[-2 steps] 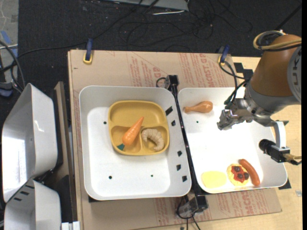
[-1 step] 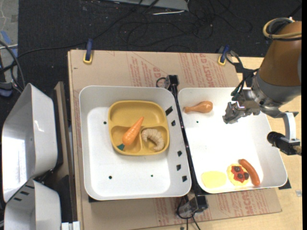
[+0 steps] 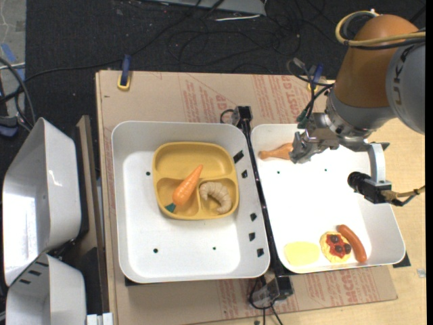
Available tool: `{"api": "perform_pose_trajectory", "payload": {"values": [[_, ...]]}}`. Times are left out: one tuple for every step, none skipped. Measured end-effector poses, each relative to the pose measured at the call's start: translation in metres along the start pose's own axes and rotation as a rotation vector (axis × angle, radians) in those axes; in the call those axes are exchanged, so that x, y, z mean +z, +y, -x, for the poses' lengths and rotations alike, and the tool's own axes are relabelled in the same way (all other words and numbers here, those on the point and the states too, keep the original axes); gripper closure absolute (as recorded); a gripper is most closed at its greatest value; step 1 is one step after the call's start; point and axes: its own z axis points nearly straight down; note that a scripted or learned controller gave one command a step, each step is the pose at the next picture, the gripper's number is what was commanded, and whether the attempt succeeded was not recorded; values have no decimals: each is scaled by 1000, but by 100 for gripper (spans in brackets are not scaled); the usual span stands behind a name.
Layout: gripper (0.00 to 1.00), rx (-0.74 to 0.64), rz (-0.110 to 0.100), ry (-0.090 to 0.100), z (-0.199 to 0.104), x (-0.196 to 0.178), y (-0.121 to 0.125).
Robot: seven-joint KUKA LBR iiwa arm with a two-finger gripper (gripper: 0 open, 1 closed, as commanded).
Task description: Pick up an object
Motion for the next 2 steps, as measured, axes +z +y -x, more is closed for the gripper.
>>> {"api": "perform_pose_trajectory", "payload": {"values": [[100,-1,-1,1,-59,10,22],[100,0,0,1,-111,3,36]]}}
